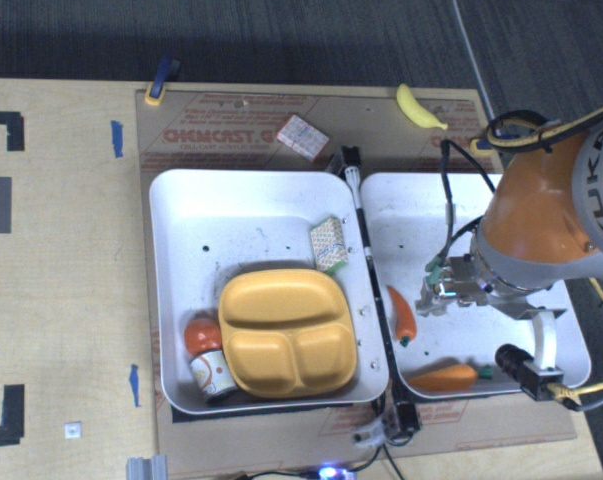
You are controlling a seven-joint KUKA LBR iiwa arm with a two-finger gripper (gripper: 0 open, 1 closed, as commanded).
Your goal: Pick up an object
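Nearest our lens, the grey arm (556, 208) with its orange band hangs over the right bin (421, 196), its gripper (443, 290) low above the white floor; whether it is open or closed we cannot tell, and nothing shows in its grasp. Just beside it, toward the divider, lies a small red-orange pepper (404, 314) with a green tip, and near the bin's front wall rests an orange carrot (445, 377) with a green stem. We judge the pepper the closest candidate: to take it well we would centre over its middle, turn the wrist so the grip crosses its narrow width, and come straight down, keeping clear of the divider close at its side. Farther out, the left bin (181, 208) holds a large yellow tray (286, 330), a red-and-white toy (206, 356) tucked against its left edge, and a small patterned packet (328, 243) near the back. Beyond the bins, a yellow banana (419, 108) and a little checked box (302, 136) sit on the cardboard sheet (221, 128).
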